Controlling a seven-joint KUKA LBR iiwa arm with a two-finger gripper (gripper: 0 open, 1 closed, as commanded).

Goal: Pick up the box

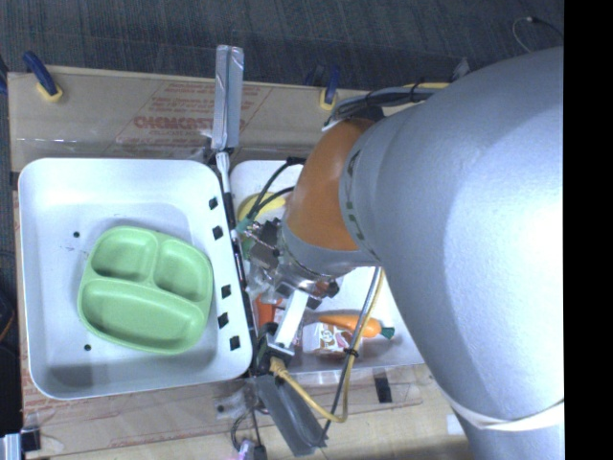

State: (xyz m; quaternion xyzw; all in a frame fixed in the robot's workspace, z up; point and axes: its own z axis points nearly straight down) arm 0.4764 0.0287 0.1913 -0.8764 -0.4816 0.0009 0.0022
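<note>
My gripper (pixel 265 274) reaches down into the left side of the right bin (pixel 402 348), close to the wall shared with the left bin. The big grey arm and its orange band cover most of this bin. A small pale box with red and orange print (pixel 324 337) lies at the bin's near side, just right of and below the gripper. It looks apart from the gripper. An orange carrot-shaped thing (pixel 360 325) rests against the box's far edge. Another orange-red object (pixel 267 309) peeks out right under the gripper, partly hidden.
The left bin (pixel 48 190) holds a green divided plate (pixel 146 287). A yellow object (pixel 255 205) shows at the far left of the right bin, behind the gripper. Black clips line the wall between the bins.
</note>
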